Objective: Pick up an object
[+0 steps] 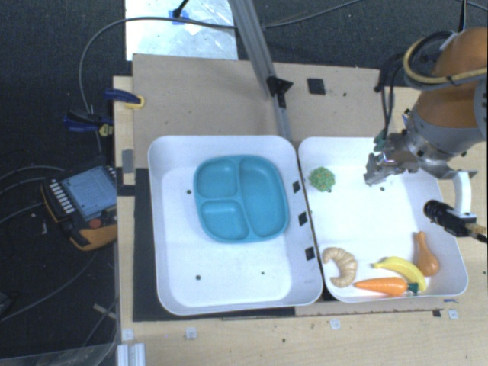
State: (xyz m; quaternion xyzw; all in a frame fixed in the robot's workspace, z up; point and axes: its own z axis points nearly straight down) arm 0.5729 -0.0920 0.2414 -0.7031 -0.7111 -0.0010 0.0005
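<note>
I am looking down at the bench [206, 90], a flat tan board that is carrying two shallow white bins side by side, both smooth and glossy with rounded corners. The left bin [171, 280] is holding a blue divided plate [242, 198], a rounded plastic rectangle with three compartments, sitting toward the bin's far edge. The right bin [366, 219] is holding the small toy foods. Over its far right corner the arm [451, 90] is reaching in, grey with an orange band, and the gripper [379, 169] is hanging above the bin floor near the far edge; I cannot tell from here whether its fingers are apart or together, and I am seeing nothing between them. Along the near edge, a pale, ridged croissant [341, 265] is lying near the left corner, an orange carrot [380, 286] is lying just beside it, and a yellow banana [399, 268] is curving just behind the carrot, touching it. An orange-brown drumstick-shaped piece [425, 255] is resting by the right wall, close to the banana. A small, bumpy green broccoli [322, 178] is sitting alone near the far left corner, well apart from the gripper. I am reading no labels or writing anywhere.
</note>
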